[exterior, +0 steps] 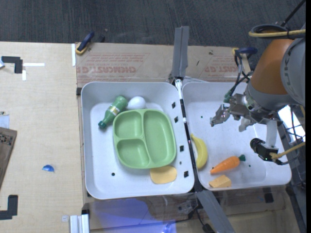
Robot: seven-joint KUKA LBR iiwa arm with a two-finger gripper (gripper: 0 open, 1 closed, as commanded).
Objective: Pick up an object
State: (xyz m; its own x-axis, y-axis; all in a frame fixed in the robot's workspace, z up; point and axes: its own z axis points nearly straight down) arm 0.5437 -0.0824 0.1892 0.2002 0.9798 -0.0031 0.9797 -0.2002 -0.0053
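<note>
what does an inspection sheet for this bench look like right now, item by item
surface: two shallow white bins, left bin and right bin, on a wooden bench
job's things: green bottle, white egg, green divided tray and yellow slice in left bin; banana, carrot and cheese wedge in right bin
clutter: blue piece on bench
grippers: gripper above right bin, open, holding nothing
cables: black cables beside the arm
surroundings: cardboard sheet behind bins, dark floor
</note>
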